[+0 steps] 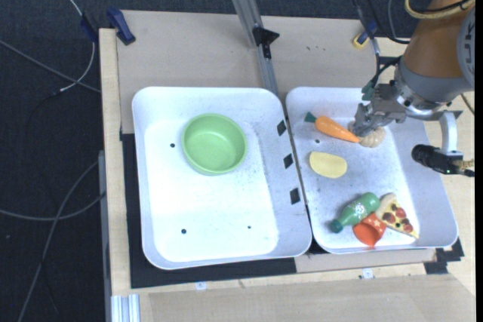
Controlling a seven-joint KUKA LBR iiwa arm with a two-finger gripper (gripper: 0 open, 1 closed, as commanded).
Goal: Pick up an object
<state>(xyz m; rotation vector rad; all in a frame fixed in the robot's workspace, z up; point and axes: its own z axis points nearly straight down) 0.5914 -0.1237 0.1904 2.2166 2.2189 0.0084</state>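
front items: pizza slice, red piece and green bottle bunch at the right bin near edge
target: you're over a beige lump, touching the carrot tip, right bin far end
claw: claw sits on the lump; can't tell if it's spread or pinching
risk: you may clip the carrot and knock the lump away
other contents: yellow slice mid right bin; left bin has a green bowl

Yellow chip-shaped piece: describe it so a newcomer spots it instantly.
Look in the right bin. The yellow piece lies flat near its left wall, below the carrot. It is the one pale yellow oval; its neighbours are orange, green or red.
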